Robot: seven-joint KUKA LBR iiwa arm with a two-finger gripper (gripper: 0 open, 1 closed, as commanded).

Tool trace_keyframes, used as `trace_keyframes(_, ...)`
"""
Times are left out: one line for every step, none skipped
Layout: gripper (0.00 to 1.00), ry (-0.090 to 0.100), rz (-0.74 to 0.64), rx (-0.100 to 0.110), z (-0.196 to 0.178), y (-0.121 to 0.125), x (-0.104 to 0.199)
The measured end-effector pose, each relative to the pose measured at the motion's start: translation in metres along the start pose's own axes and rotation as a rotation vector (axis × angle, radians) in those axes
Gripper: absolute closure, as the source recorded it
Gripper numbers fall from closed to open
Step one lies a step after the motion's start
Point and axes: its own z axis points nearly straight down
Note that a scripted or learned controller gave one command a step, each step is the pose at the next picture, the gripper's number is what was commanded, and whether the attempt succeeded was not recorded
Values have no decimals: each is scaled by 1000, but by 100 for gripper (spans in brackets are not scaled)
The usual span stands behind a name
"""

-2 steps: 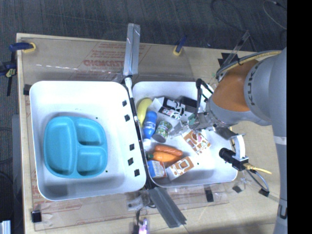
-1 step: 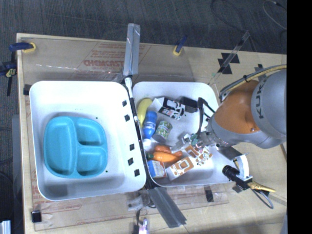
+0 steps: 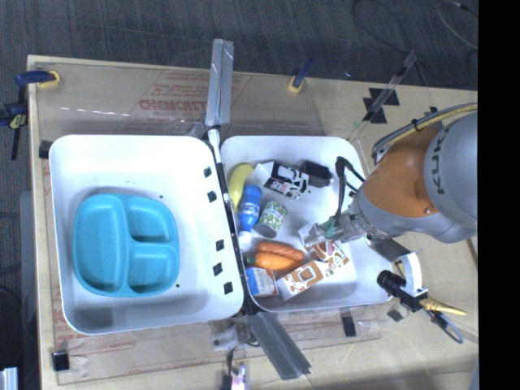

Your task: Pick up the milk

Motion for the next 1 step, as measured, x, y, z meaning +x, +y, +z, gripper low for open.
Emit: trace_keyframes(100, 37, -690, 21, 22, -14, 9)
